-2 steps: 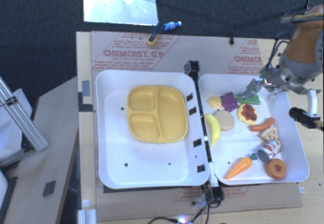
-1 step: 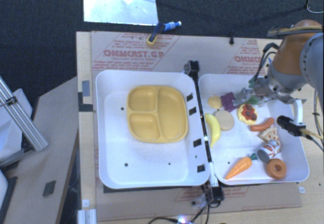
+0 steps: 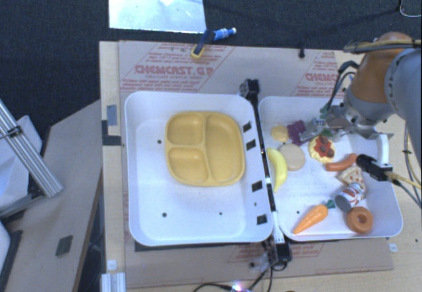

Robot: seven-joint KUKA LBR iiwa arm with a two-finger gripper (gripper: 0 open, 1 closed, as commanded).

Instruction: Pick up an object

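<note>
My gripper (image 3: 315, 131) sits low over the back of the right bin (image 3: 389, 218), reaching in from the right, with the purple toy (image 3: 297, 130) right at its tip. I can't tell how it is set or whether it has anything. That purple piece looks to me like the target, since the gripper is aimed straight at it. Just past it lies the small yellow piece (image 3: 280, 133); just in front of the gripper sit the pizza slice (image 3: 322, 148) and the pale round disc (image 3: 292, 157). The banana (image 3: 277, 169) lies against the divider wall, further out. The sausage (image 3: 340, 165), carrot (image 3: 311, 217) and doughnut (image 3: 360, 219) lie well toward the near edge. The yellow divided plate (image 3: 204, 148) in the left bin (image 3: 142, 218) sits apart, probably just a drop-off spot
</note>
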